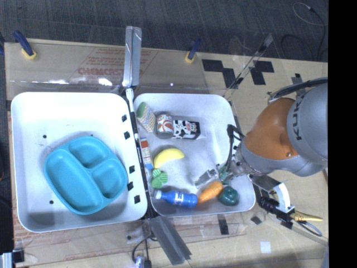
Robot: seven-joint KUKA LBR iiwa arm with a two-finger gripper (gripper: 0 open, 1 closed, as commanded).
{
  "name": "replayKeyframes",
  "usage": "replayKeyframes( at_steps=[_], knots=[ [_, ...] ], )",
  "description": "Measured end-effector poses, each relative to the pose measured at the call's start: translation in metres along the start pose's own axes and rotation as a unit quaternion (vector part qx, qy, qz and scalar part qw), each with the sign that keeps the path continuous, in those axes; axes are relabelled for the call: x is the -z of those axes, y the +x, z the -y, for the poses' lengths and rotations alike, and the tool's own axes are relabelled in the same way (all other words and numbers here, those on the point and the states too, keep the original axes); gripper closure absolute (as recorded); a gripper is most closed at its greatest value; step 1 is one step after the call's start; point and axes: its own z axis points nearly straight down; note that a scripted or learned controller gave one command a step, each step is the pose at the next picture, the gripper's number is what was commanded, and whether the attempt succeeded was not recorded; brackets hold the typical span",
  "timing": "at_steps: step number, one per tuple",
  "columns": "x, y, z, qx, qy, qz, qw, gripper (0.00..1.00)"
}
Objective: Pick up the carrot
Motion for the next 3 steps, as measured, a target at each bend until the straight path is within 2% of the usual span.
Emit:
replayKeyframes(
  at_steps=[1,2,3],
  knots=[
    [-0.0082,0.0001,0.0001,0.174,0.000,0.000,0.9847,0.00],
    [0.0010,0.0003,-0.0008,0.177,0.000,-0.001,0.9842,1.00],
    [-0.0076,0.0003,-0.0006,0.222,-0.001,0.000,0.9751,1.00]
  ],
)
